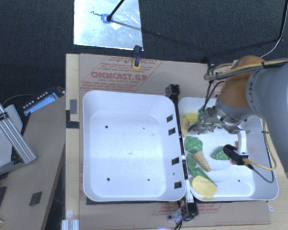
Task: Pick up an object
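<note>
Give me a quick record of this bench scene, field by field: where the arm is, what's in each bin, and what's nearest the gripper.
arm: reaches in from the right, over the right bin
gripper: low over the right bin's upper left part
left bin: white floor with a few small dark dots
right bin contents: yellow piece, green leaf-shaped piece, ice cream cone, yellow round piece, small green piece
nearest the gripper: yellow piece at the top left
grasp: nothing visibly held
</note>
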You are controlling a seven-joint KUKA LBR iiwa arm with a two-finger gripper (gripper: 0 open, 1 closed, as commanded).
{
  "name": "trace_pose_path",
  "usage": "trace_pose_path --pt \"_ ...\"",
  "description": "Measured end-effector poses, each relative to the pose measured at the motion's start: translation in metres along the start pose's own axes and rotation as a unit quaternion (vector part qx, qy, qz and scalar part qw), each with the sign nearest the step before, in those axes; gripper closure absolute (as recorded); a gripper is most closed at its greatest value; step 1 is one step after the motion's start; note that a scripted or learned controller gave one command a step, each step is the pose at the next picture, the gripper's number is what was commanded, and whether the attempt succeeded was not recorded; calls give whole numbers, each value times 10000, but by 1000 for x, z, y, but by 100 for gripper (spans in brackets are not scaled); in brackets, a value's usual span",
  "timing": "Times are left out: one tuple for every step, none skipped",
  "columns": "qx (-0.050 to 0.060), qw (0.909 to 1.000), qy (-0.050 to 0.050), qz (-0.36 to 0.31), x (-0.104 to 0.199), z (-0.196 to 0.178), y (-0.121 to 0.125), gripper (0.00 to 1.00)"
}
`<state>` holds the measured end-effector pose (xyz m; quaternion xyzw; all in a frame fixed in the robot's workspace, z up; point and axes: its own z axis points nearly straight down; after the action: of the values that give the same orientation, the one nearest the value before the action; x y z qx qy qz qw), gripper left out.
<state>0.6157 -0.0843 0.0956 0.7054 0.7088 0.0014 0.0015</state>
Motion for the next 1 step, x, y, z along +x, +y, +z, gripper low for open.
trace_pose_path --pt "-70 10000 -38 30 -71 -137 41 100"
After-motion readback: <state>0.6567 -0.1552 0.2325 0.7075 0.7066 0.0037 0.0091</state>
